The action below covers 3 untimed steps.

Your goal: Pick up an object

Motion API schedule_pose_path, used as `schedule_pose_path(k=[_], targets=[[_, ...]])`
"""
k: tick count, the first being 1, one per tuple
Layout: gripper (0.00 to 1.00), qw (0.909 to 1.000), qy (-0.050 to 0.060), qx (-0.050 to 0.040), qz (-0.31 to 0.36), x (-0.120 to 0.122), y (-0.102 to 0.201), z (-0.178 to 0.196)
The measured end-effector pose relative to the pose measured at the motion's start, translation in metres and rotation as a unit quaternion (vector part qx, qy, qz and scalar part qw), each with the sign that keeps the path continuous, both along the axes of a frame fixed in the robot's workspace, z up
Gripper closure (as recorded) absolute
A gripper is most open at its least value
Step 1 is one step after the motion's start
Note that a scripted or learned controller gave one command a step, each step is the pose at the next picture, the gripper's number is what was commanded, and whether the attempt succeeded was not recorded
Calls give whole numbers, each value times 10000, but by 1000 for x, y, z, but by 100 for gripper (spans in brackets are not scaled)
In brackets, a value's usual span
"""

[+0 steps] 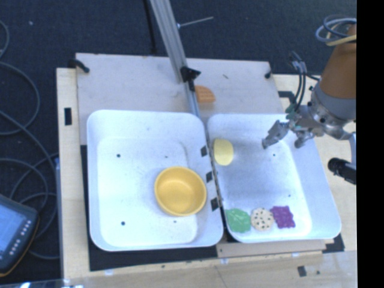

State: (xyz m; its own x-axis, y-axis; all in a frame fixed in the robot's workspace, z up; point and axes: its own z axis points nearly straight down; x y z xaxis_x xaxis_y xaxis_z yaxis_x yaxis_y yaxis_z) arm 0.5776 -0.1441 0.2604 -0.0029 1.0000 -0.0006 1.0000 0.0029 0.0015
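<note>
My gripper (pixel 287 135) hangs over the back right part of the right bin (pixel 312 179), its two fingers spread open with nothing between them. A pale yellow round object (pixel 223 152) lies at that bin's left wall, well to the left of the gripper. Along the bin's front edge sit a green piece (pixel 238 219), a speckled cookie (pixel 261 219) and a purple piece (pixel 282 216). A yellow bowl (pixel 180 191) rests in the left bin (pixel 120 161).
An orange object (pixel 204 95) lies on the bench behind the bins, beside a slanted metal post (pixel 171 35). Cables trail on the dark floor at left, and a screen device (pixel 15 233) sits at the lower left.
</note>
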Motion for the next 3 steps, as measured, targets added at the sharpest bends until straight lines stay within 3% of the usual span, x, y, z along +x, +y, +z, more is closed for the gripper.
schedule_pose_path(k=[1, 3], targets=[[0, 10000, -2, 2, -5, 0, 0, 0], [0, 10000, 24, -5, -30, 8, 6, -112]])
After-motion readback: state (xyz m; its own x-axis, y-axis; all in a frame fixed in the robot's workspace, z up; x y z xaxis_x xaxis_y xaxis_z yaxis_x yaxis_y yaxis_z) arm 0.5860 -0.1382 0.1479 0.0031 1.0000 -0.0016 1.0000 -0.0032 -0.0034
